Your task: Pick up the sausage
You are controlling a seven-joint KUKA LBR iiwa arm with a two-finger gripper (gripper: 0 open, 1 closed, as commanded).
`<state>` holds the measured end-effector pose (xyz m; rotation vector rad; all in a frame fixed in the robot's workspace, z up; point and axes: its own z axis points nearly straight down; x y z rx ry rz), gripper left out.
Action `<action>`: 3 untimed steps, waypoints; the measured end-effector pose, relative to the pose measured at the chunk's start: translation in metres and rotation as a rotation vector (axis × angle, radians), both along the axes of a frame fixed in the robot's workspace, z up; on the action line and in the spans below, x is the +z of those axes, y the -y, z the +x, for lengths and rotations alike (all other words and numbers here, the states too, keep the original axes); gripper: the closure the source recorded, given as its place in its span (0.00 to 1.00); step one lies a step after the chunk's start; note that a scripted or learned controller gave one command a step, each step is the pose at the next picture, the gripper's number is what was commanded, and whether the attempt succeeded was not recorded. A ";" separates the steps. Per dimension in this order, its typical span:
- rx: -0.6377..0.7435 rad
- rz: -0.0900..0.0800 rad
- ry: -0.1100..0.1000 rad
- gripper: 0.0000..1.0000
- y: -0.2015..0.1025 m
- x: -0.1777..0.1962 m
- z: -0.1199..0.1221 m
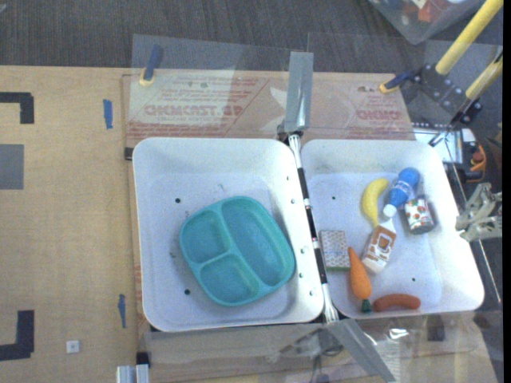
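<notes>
**Operator:** I'm on the overhead camera. The sausage lies flat in the right bin, close to its near wall and toward the near-right corner, long axis running along that wall. It's red-brown and reads to me as a toy: I'd judge it light, fairly stiff, smooth-skinned and round, so likely to roll or squirt out of a loose pinch.

**Colleague:** Where would you take it?

**Operator:** Across the middle, closing over its short width. Its left end sits just beside the green tip of the carrot, so I'd stay off that end. The near wall crowds it too.

**Colleague:** And the gripper?

**Operator:** The gripper sits at the right bin's right edge, well apart from the sausage, holding nothing. It's pale and blurred against the rim; I cannot tell how the jaws stand.

**Colleague:** What else is in there?

**Operator:** Right bin: a banana, a blue-capped bottle, a small can, a little white carton and a speckled sponge-like block by the left wall. The left bin holds a teal divided plate, its three compartments bare.
</notes>
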<state>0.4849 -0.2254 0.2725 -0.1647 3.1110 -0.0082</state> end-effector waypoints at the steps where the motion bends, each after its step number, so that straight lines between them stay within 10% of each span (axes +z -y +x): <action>1: -0.004 -0.002 0.010 1.00 0.000 0.012 0.002; 3: -0.012 -0.005 0.029 1.00 0.002 0.035 0.006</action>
